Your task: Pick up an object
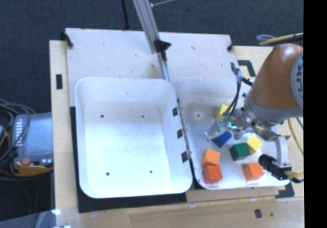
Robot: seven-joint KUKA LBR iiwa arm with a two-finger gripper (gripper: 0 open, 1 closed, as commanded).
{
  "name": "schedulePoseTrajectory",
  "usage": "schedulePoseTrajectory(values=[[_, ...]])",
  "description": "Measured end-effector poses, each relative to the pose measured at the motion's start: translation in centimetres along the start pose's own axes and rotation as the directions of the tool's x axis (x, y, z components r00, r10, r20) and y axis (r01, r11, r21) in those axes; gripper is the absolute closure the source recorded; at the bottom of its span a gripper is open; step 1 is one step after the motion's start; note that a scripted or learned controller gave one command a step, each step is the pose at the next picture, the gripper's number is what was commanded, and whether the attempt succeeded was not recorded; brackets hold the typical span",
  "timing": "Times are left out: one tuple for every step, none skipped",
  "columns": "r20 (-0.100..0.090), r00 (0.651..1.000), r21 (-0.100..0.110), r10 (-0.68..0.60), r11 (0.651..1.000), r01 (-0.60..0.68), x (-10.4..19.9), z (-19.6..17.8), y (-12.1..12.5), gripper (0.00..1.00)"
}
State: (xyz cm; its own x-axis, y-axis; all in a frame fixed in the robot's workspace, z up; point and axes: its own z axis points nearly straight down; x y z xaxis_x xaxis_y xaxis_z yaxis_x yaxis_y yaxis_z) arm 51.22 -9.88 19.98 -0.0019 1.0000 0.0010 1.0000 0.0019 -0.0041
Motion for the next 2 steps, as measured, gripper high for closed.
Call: schedulePoseTrajectory(values=[[0.001,1.0,-0.005,0.006,1.0,-0.006,-0.1,-0.2,0.1,0.0],[0.001,1.0,0.001,0.008,1.0,-0.008,0.5,4.6,0.6,0.0]])
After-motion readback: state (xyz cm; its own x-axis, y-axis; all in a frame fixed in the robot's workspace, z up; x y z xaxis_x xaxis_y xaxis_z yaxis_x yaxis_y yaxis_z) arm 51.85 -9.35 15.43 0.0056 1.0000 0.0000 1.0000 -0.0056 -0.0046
